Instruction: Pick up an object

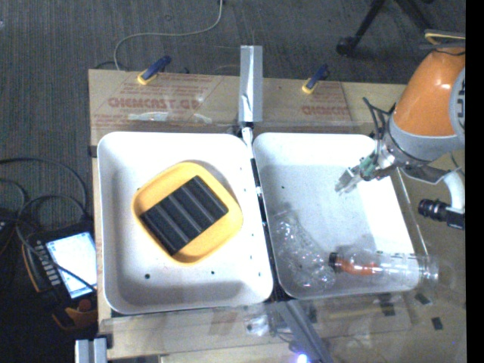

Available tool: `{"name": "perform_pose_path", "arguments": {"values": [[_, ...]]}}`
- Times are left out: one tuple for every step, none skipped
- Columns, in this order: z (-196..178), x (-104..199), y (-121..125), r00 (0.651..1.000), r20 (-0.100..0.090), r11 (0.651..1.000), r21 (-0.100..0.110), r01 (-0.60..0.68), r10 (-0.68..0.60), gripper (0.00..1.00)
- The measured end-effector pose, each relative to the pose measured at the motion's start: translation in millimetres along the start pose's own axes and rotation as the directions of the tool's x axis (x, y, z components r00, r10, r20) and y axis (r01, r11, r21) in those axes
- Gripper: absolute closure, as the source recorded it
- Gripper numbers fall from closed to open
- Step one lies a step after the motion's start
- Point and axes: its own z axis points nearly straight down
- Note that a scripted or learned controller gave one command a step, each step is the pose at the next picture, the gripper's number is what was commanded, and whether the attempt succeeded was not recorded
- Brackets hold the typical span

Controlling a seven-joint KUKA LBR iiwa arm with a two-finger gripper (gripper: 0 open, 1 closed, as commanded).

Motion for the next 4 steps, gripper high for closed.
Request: {"name": "perform_pose_path", "arguments": {"values": [[0.2, 0.0, -0.3, 1.000, 0.000, 1.000, 0.001, 0.000, 0.000, 0.00], [51.1, 58.6, -70.4, 0.997, -0.002, 0.997, 0.005, -0.080, 0.080, 0.00], [28.2, 15.5, -51.5, 0.973, 0.001, 0.973, 0.003, -0.232, 0.232, 0.00], [100.9, 85.4, -55.6, 0.999, 0.005, 0.999, -0.005, -0.037, 0.037, 0.00]]}}
